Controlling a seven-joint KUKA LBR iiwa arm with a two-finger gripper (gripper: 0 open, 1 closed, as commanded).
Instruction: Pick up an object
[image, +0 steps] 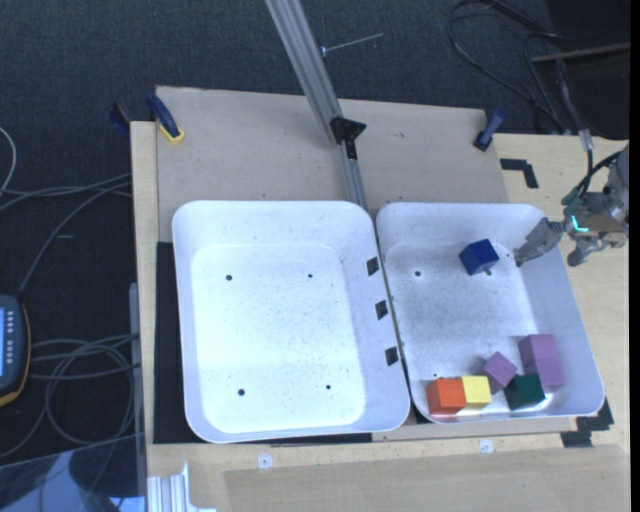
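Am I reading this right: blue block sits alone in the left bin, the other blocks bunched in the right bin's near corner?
Not quite. The blue block sits alone in the right bin, not the left bin. The other blocks are bunched in the right bin's near corner, as you said. The camera view shows it.

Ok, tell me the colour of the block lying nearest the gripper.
Blue: the block in the right bin, seen in the camera view.
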